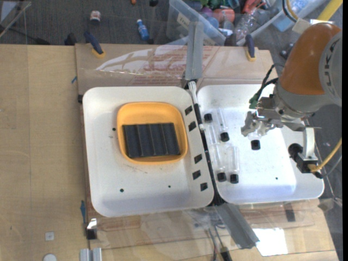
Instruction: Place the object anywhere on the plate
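A yellow plate (124, 117) rests in the left bin (98, 184), and a black ribbed slab (151, 140) lies flat on it. In the right bin (272, 184) lies a clear plastic piece (225, 156) with small black ends (227, 176) near the divider. My gripper (254, 130) hangs over the middle of the right bin, to the right of the clear piece and apart from it. A small black bit (255, 144) shows just below the gripper; whether it is a fingertip or a loose thing I cannot tell.
A ridge with black clips (197, 145) divides the two bins. Two more small black pieces (208, 117) (224, 137) lie near the divider in the right bin. A box of coloured items (228, 4) stands behind the bench.
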Action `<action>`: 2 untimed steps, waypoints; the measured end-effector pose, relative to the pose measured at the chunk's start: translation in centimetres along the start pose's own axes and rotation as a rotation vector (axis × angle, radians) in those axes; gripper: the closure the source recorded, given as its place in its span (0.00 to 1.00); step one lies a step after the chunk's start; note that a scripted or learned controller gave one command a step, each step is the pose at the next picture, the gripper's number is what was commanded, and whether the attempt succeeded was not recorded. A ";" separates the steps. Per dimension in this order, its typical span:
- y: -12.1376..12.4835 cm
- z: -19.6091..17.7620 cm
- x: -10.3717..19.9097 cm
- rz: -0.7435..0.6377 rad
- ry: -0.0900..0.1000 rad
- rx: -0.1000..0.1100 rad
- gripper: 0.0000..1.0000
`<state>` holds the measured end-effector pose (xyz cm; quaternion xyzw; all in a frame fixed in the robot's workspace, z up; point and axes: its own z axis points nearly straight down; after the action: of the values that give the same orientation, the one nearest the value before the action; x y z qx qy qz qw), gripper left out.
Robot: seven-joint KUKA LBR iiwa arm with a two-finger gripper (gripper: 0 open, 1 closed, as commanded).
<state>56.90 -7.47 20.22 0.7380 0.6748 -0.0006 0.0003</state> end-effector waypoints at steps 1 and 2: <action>7.1 -0.4 2.3 -0.027 0.001 -0.002 1.00; 9.4 -1.5 5.3 -0.297 0.000 -0.006 1.00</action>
<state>66.75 -3.03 21.74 0.6299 0.7766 0.0013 0.0026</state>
